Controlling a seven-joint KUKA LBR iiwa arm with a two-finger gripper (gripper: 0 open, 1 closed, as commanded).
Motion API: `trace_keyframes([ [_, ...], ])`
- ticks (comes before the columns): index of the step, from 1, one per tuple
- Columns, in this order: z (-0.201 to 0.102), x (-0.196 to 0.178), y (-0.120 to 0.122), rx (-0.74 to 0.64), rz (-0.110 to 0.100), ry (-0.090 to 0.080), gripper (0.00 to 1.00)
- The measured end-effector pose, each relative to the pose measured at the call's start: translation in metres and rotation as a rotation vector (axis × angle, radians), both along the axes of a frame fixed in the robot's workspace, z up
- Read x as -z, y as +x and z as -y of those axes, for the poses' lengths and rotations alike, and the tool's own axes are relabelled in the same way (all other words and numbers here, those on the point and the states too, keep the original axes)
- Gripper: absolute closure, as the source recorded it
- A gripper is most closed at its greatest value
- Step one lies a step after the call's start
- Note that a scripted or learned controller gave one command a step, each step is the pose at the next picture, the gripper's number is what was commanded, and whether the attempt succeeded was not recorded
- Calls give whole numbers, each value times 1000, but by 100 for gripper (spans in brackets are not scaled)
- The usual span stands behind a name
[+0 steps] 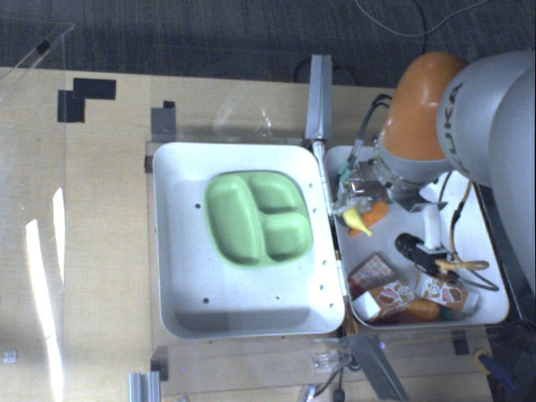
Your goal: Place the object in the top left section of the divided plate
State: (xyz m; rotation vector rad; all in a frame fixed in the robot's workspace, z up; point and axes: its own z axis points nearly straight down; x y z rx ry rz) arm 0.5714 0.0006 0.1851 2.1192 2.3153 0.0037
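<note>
Gripper [356, 198], grip state unclear, sits low in the right bin [490, 304] above a yellow-orange object [362, 219]

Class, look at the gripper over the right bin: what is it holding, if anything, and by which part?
It cannot be told. The gripper sits just above a yellow and orange object in the right bin, hiding any contact.

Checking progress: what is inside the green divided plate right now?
All three sections of the green plate show bare green; nothing lies in them. Nothing covers the plate. The toys sit in the right bin, near the claw.
</note>
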Motion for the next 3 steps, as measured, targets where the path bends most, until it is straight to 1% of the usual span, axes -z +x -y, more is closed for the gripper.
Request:
trace_keyframes([
  [1, -68, 0, 68, 162, 1, 1, 100],
  [2, -64, 0, 64, 142, -1, 1, 100],
  [3, -64, 0, 64, 141, 0, 1, 0],
])
